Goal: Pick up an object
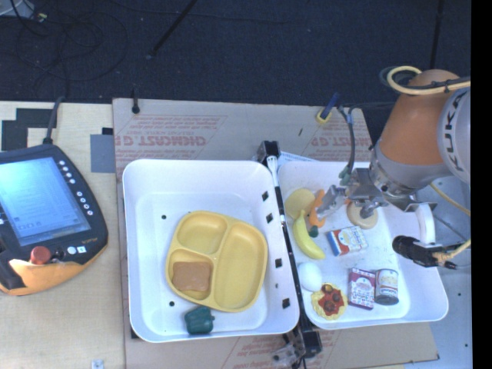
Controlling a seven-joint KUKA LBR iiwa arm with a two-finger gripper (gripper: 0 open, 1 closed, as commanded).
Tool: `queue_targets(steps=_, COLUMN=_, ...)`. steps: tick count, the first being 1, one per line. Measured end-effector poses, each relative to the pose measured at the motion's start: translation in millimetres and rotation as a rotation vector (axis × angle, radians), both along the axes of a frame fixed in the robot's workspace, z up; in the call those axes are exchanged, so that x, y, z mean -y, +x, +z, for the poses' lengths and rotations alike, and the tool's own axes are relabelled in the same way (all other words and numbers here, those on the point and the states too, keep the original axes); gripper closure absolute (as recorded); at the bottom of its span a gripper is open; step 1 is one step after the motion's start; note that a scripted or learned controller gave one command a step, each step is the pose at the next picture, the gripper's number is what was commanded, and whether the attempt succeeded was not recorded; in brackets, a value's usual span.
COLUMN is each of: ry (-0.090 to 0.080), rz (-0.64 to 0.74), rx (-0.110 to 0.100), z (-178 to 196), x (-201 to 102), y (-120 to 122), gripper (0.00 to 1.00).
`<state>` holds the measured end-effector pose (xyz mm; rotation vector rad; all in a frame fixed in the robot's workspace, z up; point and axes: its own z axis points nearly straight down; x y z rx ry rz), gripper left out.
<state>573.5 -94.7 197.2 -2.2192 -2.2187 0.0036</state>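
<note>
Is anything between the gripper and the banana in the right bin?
Nothing visible blocks it. The gripper hangs over the right bin, just up and right of the banana. A small orange piece lies against the banana's upper end, close beside the gripper.
</note>
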Motion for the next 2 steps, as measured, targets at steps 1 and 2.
queue_targets(steps=1, ry=-0.002, rz=-0.001, rx=0.011, z=-93, x=35, y=11, gripper=0.0)
queue_targets(steps=2, ry=0.0, rz=0.0, rx=0.003, z=-109, x=30, y=59, gripper=0.0)
